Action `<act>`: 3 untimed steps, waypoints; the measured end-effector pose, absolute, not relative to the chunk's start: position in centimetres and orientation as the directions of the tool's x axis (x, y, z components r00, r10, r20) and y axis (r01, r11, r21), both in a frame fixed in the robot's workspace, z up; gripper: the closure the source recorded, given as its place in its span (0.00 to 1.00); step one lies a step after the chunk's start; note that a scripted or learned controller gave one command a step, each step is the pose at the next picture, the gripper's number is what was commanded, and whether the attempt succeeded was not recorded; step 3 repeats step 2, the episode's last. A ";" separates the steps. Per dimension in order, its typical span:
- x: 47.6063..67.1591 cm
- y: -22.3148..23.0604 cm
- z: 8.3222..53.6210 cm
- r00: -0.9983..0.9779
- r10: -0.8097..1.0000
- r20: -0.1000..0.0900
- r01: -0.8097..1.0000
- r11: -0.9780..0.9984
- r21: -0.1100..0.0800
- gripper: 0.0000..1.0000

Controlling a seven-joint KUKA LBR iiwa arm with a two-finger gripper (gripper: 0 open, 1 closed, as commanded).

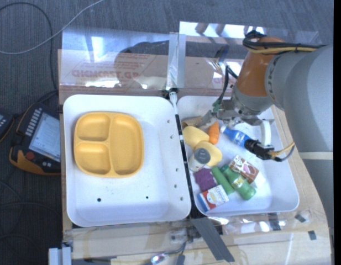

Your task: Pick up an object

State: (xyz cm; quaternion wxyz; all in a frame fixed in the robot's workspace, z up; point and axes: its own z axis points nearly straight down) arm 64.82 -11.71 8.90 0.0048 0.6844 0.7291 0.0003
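Low over the back of the right bin (281, 200), the end effector (219, 114) hangs just above the small orange carrot (214, 132) lying beside the yellow bottle (200, 146); its opening I cannot tell.

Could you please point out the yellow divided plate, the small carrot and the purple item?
yellow divided plate (109, 143): camera view, central ridge.
small carrot (214, 132): camera view, orange body.
purple item (204, 179): camera view, top face.

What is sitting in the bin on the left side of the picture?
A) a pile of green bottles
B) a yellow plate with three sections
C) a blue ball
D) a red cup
B: the left bin holds a yellow plate split into three sections, lying flat on the white floor.
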 end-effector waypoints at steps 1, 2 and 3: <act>65.0 -11.5 10.0 -0.063 0.998 -0.003 0.998 0.063 0.012 1.00; 65.2 -4.5 19.9 0.086 0.996 -0.001 0.996 -0.086 -0.002 1.00; 65.2 -4.5 19.9 0.086 0.996 -0.001 0.996 -0.086 -0.002 1.00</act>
